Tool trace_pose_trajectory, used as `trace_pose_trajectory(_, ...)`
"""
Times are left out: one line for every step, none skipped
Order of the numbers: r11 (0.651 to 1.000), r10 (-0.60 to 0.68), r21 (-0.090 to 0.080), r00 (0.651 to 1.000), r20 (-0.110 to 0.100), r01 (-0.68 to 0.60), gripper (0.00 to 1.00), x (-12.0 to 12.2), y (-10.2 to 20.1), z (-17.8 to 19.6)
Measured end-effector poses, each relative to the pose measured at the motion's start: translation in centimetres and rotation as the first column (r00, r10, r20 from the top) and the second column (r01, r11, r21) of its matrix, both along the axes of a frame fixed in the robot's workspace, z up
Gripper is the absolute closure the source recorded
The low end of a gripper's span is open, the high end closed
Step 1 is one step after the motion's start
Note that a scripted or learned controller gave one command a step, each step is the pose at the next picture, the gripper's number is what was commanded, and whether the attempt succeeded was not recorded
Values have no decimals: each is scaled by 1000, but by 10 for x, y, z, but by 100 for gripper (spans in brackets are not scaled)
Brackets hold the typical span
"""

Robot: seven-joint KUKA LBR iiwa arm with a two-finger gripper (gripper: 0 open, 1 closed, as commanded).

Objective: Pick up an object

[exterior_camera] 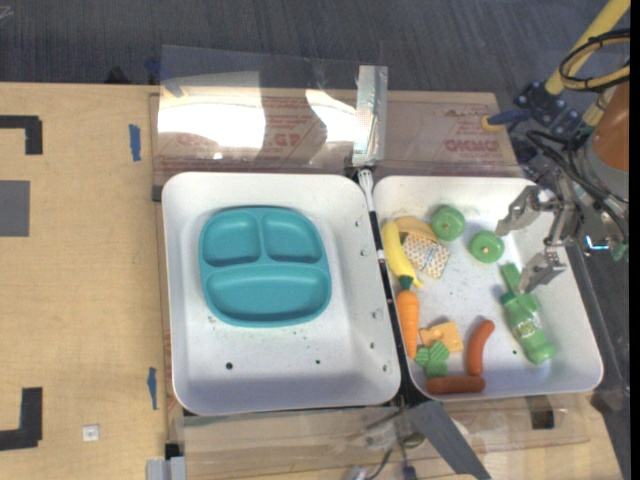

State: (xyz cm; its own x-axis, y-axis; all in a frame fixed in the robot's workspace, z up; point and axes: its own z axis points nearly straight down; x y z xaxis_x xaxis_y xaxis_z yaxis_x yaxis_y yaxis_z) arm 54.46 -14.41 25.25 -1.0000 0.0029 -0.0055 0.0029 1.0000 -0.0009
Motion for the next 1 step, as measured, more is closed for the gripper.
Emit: trace_pose_trajectory(1000,-31,-2,999,8,31,0,-61,-2,-163)
